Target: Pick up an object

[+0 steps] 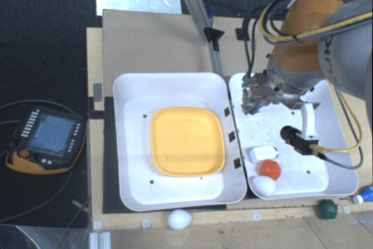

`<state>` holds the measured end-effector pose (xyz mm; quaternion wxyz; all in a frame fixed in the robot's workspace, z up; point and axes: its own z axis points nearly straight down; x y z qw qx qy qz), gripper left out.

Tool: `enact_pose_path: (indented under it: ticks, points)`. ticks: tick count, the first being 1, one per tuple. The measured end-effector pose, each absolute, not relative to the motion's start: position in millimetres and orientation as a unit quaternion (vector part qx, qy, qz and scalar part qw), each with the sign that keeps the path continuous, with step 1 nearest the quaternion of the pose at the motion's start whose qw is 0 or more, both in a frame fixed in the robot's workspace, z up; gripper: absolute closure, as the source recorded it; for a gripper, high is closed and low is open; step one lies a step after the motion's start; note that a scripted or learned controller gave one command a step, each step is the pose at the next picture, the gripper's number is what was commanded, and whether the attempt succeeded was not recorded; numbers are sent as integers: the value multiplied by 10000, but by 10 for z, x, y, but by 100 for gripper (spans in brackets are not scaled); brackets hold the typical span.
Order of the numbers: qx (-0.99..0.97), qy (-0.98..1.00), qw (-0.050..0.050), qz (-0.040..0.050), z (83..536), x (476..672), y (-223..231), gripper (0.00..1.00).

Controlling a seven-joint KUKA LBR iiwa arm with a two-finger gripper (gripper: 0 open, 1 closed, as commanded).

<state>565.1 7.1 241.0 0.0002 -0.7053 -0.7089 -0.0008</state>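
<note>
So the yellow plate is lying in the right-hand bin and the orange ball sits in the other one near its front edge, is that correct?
Not quite: the camera view shows the yellow plate lying in the left-hand bin. The orange ball sits in the other one, the right-hand bin, near its front edge.

We look down from one fixed camera set above the bench (157,38), tilted so the far edge lies at the top of the frame and the near edge at the bottom. We stand far enough back to take in both white bins whole, the left bin (131,96) and the right bin (338,178), with dark floor (46,20) around them. The arm (326,38) enters from our right, close beneath the lens.
</note>
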Motion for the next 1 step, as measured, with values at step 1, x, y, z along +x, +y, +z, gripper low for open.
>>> enact_pose_path:
  ticks: [1]
  points:
    - [-7053,-7089,3,-7,2398,5727,589,100]
